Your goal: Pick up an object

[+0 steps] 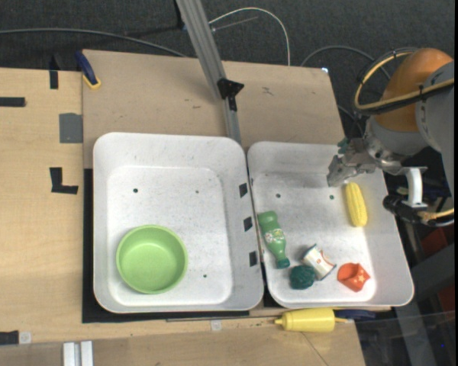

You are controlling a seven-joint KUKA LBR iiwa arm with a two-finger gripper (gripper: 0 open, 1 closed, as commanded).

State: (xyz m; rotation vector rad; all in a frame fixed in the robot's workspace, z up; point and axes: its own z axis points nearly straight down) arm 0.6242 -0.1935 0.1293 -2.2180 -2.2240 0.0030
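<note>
Nothing is lifted yet: the hand hovers at about one o'clock over the right bin, its grip state I cannot tell, just beside the yellow corn lying on the floor, so the whole pick remains.

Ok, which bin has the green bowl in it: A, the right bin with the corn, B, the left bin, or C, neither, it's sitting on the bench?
B: the green bowl sits in the front corner of the left bin, while the corn cob lies in the right bin.
</note>
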